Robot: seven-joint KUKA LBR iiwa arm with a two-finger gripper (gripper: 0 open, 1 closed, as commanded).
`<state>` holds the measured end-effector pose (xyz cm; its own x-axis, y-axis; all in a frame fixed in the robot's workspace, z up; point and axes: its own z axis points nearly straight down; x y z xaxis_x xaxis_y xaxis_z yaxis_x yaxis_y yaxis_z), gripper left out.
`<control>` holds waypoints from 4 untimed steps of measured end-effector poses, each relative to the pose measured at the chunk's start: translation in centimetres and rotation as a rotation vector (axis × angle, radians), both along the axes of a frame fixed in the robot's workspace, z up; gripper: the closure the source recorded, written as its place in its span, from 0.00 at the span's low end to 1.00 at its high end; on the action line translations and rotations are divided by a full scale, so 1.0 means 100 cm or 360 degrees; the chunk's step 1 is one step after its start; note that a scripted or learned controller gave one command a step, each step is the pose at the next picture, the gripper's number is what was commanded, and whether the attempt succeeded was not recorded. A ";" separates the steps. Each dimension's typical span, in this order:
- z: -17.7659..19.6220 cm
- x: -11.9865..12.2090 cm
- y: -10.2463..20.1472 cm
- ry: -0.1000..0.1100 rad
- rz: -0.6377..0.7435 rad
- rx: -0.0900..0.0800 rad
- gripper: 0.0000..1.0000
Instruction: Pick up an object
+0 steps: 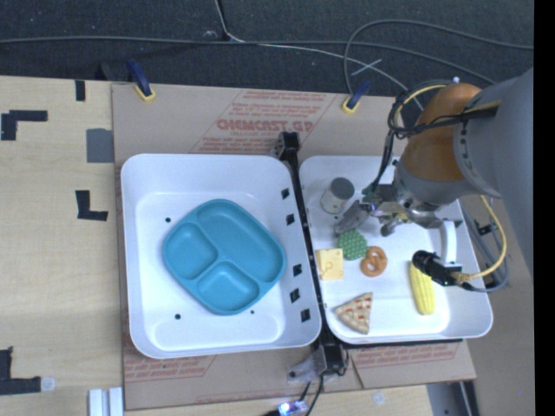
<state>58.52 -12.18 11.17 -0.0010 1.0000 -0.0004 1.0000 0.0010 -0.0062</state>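
Two bins: we are looking down on two shallow white plastic bins sitting side by side on a brown cardboard sheet [260, 120], the left bin [139, 232] and the right bin [468, 319], with their inner walls touching.
Left bin: we are seeing a blue plastic divided plate [224, 256] with three compartments lying flat near its middle.
Right bin: we are counting six small things lying in it, all loose on the floor of the bin.
Cup: a small grey cylindrical cup [338, 195] is standing near the bin's upper left part.
Green piece: a green knobbly toy food piece [353, 244] is lying below the cup, just beside the gripper.
Cheese: a pale yellow square toy cheese slice [329, 264] is lying just left of and below the green piece.
Pretzel: a small orange-brown toy pretzel [374, 262] is lying just right of the green piece.
Pizza: a triangular toy pizza slice [355, 312] is lying near the front wall.
Corn: a yellow toy corn cob [422, 289] is lying upright in the view, toward the right side.
Arm: the grey arm with its orange band [442, 141] is reaching in from the right over the right bin.
Gripper: the two-finger gripper [354, 220] is hanging low between the cup and the green piece; we cannot tell how it stands, and we are seeing nothing held in it.
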 end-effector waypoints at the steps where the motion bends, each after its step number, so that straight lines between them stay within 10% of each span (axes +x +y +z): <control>1: -0.028 0.000 0.000 -0.0009 0.0001 -0.0002 0.00; 2: -0.016 0.001 0.000 -0.0014 0.0003 -0.0004 1.00; 4: 0.085 -0.002 -0.007 -0.0015 -0.0001 -0.0001 1.00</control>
